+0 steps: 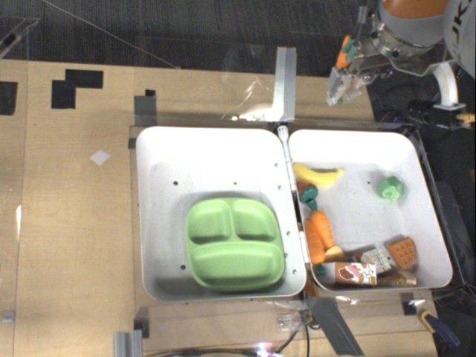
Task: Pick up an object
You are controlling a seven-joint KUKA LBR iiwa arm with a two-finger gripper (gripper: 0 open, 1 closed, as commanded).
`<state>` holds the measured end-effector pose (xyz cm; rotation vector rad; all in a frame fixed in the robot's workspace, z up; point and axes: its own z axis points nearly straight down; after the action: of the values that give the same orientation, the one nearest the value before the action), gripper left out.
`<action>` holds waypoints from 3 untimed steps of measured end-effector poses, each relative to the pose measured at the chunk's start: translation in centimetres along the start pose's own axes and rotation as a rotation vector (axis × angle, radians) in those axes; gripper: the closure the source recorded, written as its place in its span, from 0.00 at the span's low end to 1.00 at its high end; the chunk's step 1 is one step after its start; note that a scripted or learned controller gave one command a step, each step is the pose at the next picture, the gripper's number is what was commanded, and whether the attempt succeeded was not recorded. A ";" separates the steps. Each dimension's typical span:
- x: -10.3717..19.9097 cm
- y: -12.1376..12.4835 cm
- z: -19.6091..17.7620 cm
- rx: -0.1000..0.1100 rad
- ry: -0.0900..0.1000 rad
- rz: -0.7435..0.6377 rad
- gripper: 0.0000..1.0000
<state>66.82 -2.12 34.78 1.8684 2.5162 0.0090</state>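
Note:
My gripper hangs high beyond the far rim of the right bin, over the bench's back edge and well away from every object. A small orange and green piece shows by its wrist; I cannot tell what it is. In the right bin, a yellow banana lies near the divider, with a small teal item just below it. An orange carrot lies lower along the divider. A green round toy sits at the right. A brown carton and a waffle-like piece rest at the front.
The left bin holds a green divided plate toward its front. A metal post stands behind the divider between the bins. Cables and dark equipment lie to the right of the right bin.

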 end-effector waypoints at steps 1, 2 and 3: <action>0.2 -1.8 -6.5 0.000 0.000 -0.223 1.00; 0.6 -8.5 2.3 0.003 0.001 -0.202 1.00; -2.6 -6.3 0.7 0.001 0.000 -0.248 1.00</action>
<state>61.59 -6.40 34.01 1.5433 2.7276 0.0056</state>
